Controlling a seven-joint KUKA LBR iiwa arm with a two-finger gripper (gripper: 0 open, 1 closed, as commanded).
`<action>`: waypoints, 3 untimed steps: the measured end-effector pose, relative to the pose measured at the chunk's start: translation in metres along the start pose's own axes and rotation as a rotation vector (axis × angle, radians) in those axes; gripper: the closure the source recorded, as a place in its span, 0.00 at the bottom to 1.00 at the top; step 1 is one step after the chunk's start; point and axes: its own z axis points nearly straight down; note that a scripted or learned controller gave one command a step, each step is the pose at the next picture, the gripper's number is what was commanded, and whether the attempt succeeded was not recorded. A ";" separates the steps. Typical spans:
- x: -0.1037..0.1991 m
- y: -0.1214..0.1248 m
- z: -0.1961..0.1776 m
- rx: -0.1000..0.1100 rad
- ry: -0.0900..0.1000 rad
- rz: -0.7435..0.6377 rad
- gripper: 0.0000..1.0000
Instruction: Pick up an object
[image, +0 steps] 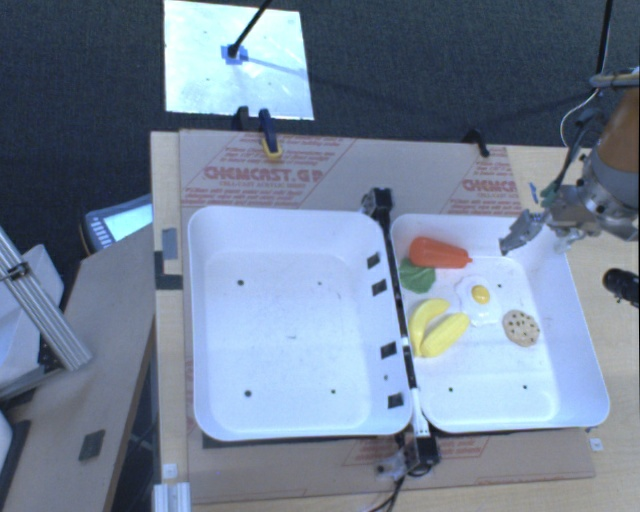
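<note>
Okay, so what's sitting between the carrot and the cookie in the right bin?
In the camera view, the fried egg lies between the carrot and the cookie, on the right bin floor.

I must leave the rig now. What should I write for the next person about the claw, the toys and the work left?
Claw: above the right bin's far rim, holding nothing.
Toys, all in the right bin: carrot, green piece, banana, fried egg, cookie.
Done: nothing picked up yet.
Left: lower the claw, grasp one toy, lift it.
</note>
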 end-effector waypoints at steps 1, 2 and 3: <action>0.052 0.062 -0.003 -0.006 0.001 -0.008 0.00; 0.048 0.060 -0.014 -0.006 -0.001 -0.006 1.00; 0.093 0.022 -0.035 0.000 0.002 -0.005 1.00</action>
